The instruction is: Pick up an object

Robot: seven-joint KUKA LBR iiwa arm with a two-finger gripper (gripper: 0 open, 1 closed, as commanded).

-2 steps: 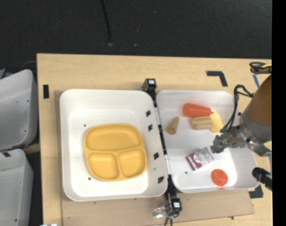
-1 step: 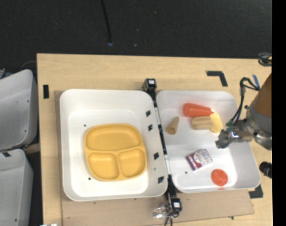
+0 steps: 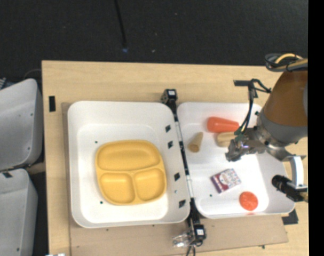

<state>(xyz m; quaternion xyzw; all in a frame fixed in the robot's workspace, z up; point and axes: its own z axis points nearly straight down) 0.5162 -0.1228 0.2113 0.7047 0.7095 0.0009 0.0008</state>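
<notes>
Nearest the lens sits the arm's orange band [image 3: 290, 97], with the gripper [image 3: 237, 149] hanging below it over the right bin [image 3: 204, 204]. From my station I cannot tell how the gripper is set, because the wrist body hides that part of the tool. No object is visibly gripped.

Right bin contents:
- An orange carrot-shaped piece [image 3: 222, 124] near the far wall.
- A tan cylinder [image 3: 196, 141] beside the divider.
- A pale tan block [image 3: 224, 138] just beside the gripper, partly covered by it.
- A small printed packet [image 3: 226, 180], maroon and white, lying flat.
- A round orange ball [image 3: 249, 200] near the front wall.

The left bin [image 3: 76, 159] holds a yellow divided tray [image 3: 131, 171].

I judge the pale tan block to be the likely target, since the tool hangs almost on it. To do this step well, I would centre the tool over the block's middle, descend straight, and close across its narrow dimension. The carrot-shaped piece lies close behind, so a skewed approach could nudge it. I would confirm the grip on lifting.
</notes>
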